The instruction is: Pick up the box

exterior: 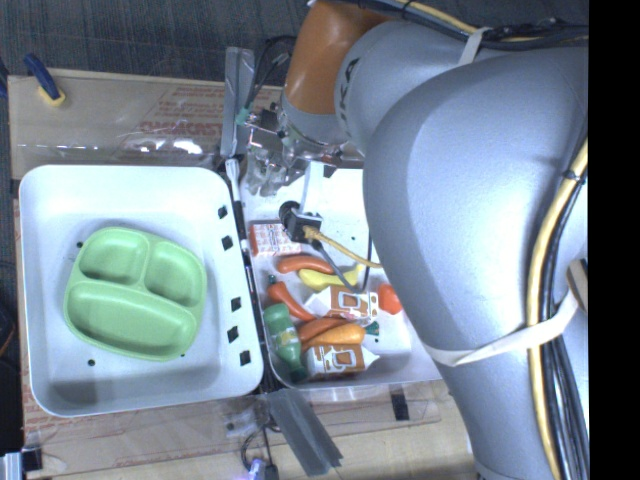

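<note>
Beside the green divided plate (135,290), which lies in the left white bin (40,218), a dark divider strip marks where the right white bin (395,343) begins. That right bin is crowded: against the divider at the plate's upper right lies a small white-and-orange box (268,238). Further right of the plate, below the box, sits a heap of toy food with an orange carrot-like piece (305,264), a yellow piece (322,279), green pieces (280,328) and two more orange-printed cartons (338,360).

Up and to the right of the plate, the gripper (268,173) hangs over the far corner of the right bin, above the box and apart from it; its metal parts blur together, so whether it is parted or closed cannot be told, and nothing is seen held in it. A black fitting with a yellow cable (335,248) trails from it across the heap. The grey arm (470,198) with its orange band (318,53) covers everything right of the plate beyond the heap.

Both bins rest on a pale wooden bench (120,103) with faint red print. Beyond the plate's far side, a blue-and-yellow object (42,76) lies at the bench's edge, and dark textured flooring (150,13) runs past it.
</note>
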